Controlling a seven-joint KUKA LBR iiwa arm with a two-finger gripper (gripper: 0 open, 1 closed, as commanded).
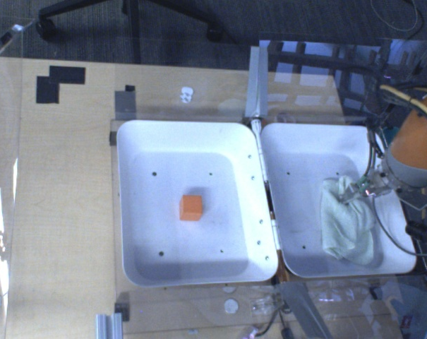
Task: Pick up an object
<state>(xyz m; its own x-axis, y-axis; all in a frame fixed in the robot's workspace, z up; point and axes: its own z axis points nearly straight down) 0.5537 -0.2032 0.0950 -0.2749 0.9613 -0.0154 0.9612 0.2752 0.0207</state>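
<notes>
While the small orange cube [191, 207] sits mid-floor in the left white bin [139, 136], the gripper [359, 188], its opening impossible to judge, touches a crumpled pale cloth [346, 221] by the right white bin's [305, 136] right edge.

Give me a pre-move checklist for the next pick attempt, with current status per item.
1. Target candidates in view: ok. An orange block lies in the left bin; a pale crumpled cloth lies in the right bin.
2. Gripper position: ok. It sits over the cloth's upper edge in the right bin.
3. Grasp on the cloth: cannot tell. The gripper area is too small and cluttered to read.
4. Block free of neighbours: ok. It sits alone near the bin's middle, away from the walls.
5. Cloth lifted: not ok. It lies slumped on the bin floor.
6. Cables near the wrist: cannot tell whether they would snag.
</notes>
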